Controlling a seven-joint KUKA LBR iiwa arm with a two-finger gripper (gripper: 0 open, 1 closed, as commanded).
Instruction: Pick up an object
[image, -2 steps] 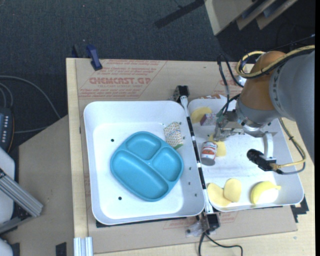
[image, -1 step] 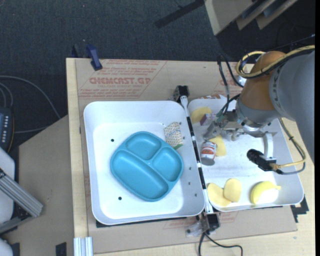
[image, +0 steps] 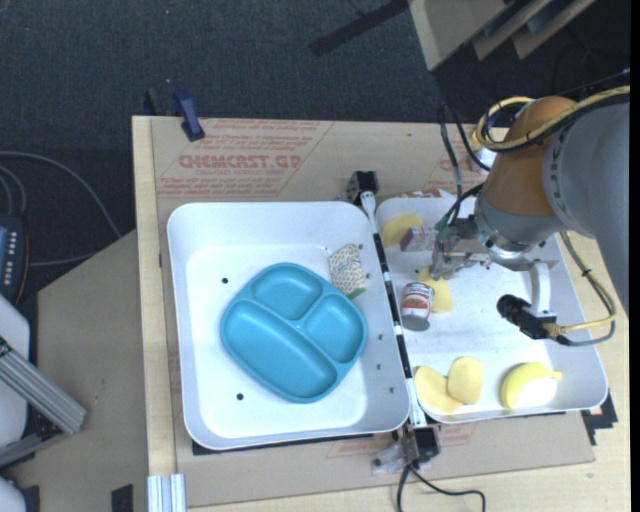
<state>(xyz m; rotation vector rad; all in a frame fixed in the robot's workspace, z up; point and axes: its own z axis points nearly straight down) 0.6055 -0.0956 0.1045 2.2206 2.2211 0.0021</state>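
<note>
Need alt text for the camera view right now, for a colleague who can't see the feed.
The grey arm reaches from the right over the right bin, its pincer low near a small can and yellow pieces. The left bin holds a blue divided plate and a small patterned object.

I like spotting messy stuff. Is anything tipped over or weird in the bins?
Nothing looks spilled or broken. The blue divided plastic plate sits askew in the left white bin, with one corner pointing toward its front.
</note>
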